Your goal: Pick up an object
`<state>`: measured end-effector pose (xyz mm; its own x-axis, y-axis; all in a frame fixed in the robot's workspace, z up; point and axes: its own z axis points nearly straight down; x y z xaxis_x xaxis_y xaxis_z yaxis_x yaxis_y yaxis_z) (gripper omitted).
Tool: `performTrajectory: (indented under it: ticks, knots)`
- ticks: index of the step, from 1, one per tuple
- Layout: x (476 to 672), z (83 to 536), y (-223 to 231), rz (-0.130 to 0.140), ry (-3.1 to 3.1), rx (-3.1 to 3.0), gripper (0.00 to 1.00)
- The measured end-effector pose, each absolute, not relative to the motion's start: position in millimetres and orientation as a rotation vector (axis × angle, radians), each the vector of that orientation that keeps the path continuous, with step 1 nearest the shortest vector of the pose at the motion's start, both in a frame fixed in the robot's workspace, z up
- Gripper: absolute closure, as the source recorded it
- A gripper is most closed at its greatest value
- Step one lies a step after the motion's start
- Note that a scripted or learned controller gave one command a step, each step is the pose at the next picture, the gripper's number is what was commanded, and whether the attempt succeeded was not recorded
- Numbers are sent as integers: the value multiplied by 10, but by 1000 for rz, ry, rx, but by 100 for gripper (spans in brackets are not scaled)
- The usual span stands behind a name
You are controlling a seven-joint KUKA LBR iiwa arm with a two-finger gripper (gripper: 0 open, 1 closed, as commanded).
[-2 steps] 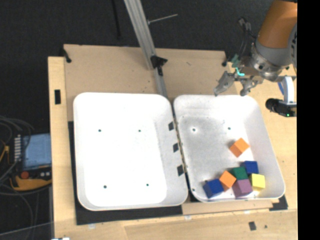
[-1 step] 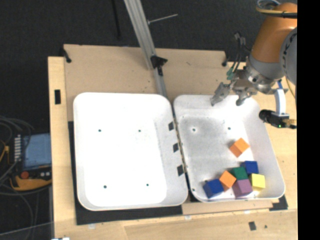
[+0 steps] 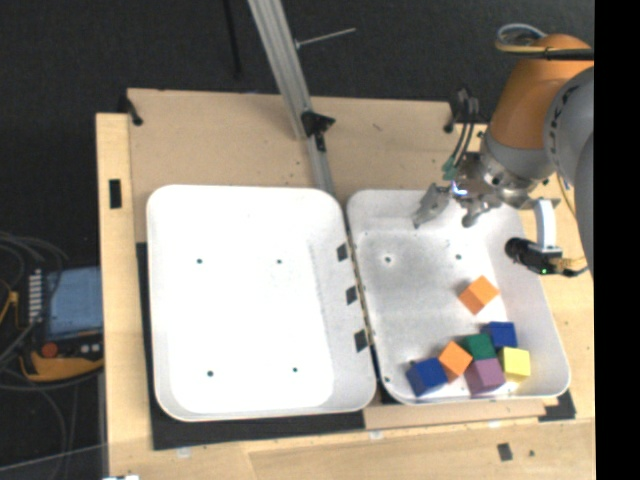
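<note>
The claw (image 3: 447, 208) hangs over the far end of the right bin (image 3: 400, 298), its two grey fingers (image 3: 428, 206) spread apart with nothing between them, tips seemingly just above the white floor, though from this slant contact is hard to judge. The arm (image 3: 525, 118) comes in from the right, orange band above the wrist. Nearer the camera than the claw and a little right of it sits a lone orange cube (image 3: 479, 293), well apart from the fingers. Farther still toward the near wall, a cluster packs together: blue cube (image 3: 427, 375), a second orange cube (image 3: 456, 358), green cube (image 3: 480, 346), purple cube (image 3: 485, 375), yellow cube (image 3: 516, 362), another blue cube (image 3: 501, 333). Left of the claw lies the left bin (image 3: 250, 298) on the bench (image 3: 200, 138).
</note>
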<state>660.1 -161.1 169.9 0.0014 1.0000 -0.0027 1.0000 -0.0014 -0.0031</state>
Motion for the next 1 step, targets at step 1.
performTrajectory:
  ticks: [1]
  knots:
    - [6621,1081,-1600,7,-2221,-2219,0]
